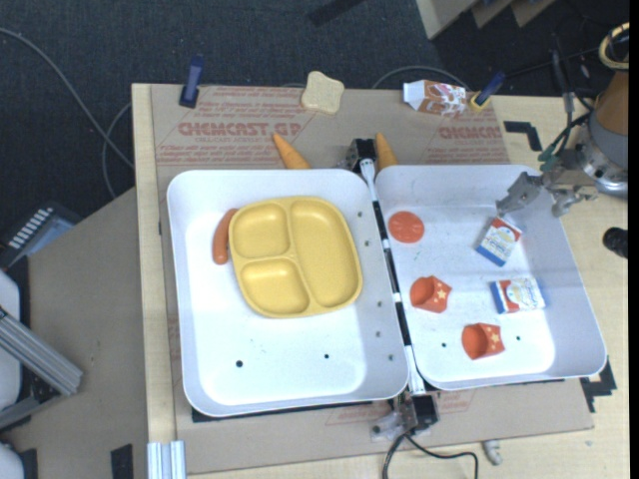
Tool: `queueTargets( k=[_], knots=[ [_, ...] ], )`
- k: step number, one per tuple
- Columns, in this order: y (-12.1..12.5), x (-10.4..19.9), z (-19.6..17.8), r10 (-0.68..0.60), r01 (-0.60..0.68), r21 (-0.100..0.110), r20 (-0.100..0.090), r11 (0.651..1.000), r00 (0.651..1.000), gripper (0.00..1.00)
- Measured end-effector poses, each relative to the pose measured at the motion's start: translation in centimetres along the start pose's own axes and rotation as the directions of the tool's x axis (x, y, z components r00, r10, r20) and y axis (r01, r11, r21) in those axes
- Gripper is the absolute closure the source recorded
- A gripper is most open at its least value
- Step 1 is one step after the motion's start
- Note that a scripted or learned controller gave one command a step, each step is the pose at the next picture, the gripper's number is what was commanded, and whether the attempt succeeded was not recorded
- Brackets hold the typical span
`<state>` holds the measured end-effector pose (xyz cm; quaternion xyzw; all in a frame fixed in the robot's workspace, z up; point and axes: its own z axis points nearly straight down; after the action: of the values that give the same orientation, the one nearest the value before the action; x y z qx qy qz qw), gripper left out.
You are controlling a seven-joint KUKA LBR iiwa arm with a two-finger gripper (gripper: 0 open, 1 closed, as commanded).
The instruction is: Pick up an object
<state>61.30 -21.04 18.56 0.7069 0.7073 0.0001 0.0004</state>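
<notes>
The small blue-and-white carton (pixel 499 240) lies in the right bin (pixel 574 297), toward that bin's far right corner, with a second carton (pixel 516 294), two red blocks (pixel 431 293) and a red disc (pixel 405 228) nearer the table's front. The jaws (pixel 534 190) hang just beyond the carton with nothing between them; whether spread or pressed together I cannot tell. This looks like the approach step. Next, the arm would need to centre over the carton and descend.
</notes>
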Motion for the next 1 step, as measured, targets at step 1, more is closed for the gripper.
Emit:
queueTargets(
  k=[1],
  knots=[
    [0.96,3.21,6.67,-0.001,0.001,0.003,-0.002,1.000,1.000,0.00]
  ],
)
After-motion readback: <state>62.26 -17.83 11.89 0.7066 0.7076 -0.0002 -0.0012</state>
